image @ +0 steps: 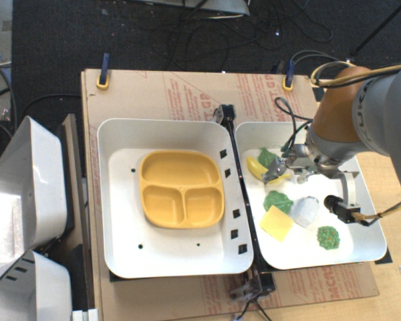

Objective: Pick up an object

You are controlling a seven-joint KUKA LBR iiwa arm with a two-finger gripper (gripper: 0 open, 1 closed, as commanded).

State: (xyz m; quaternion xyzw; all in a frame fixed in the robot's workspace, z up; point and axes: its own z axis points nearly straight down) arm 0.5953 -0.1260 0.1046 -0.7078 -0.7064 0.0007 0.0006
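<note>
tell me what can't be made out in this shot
- Gripper, camera view: the fingers are small and dark against the clutter, so open or shut cannot be told.
- Yellow banana-like piece: its right end lies under the gripper.
- Dark green piece: partly covered by the wrist, shape unclear.
- Right bin: the arm covers its upper right corner.

- A divided tray (182, 188) lies in the left bin (120, 246).
- Toy foods lie in the right bin (367, 243).
- The hand (279, 171) hangs over the right bin's rear left.

Faint red print, too blurred to read, on the cardboard sheet (187, 89) under the bins.
</note>
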